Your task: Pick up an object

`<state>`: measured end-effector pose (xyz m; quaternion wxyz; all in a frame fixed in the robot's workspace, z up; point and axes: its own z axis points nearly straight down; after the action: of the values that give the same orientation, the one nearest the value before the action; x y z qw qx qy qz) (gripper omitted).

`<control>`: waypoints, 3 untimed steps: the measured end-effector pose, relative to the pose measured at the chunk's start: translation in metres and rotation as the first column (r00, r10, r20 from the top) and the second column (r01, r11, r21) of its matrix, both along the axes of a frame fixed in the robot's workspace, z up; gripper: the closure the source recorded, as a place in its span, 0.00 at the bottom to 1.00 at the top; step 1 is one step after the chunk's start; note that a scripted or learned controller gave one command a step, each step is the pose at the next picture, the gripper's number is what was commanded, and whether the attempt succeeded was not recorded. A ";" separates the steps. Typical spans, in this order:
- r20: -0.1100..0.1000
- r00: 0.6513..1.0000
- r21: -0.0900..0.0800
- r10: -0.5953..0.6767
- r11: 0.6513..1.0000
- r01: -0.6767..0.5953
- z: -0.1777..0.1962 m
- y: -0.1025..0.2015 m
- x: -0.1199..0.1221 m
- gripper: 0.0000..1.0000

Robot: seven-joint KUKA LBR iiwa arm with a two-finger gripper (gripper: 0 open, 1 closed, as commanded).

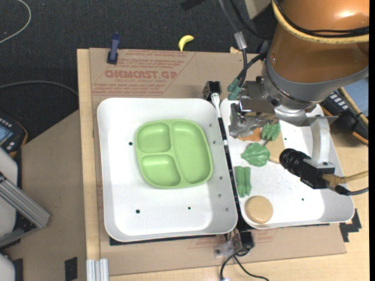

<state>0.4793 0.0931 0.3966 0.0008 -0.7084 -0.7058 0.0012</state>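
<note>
dark carpet (70, 16) lies behind a pale wooden table (58, 174), and a brown cardboard sheet (140, 69) with red print covers the table top. the grey and orange arm (319, 34) comes in from the right over the far corner of the right bin (293, 209). the left bin (117, 157) sits touching it, side by side, and holds a green divided plate (174, 153) near its middle. the gripper (241, 124) hangs low at the far left of the right bin, close to the shared wall; whether it is open or closed cannot be told. in that bin, a tan round disc (258, 209) lies at the near edge, a green pod (242, 180) just beyond it, then a green leaf (255, 154). a second leafy piece (270, 132) and a small orange piece (251, 137) lie just beside the gripper. beyond the bins, a yellow banana (186, 41) rests at the cardboard's far edge, and a blue clip (113, 49) at its far left corner.
</note>
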 end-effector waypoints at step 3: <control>-0.016 1.000 -0.004 0.011 1.000 -0.011 -0.049 0.088 -0.003 1.00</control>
<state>0.4760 0.1814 0.3477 0.0048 -0.7045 -0.7097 0.0082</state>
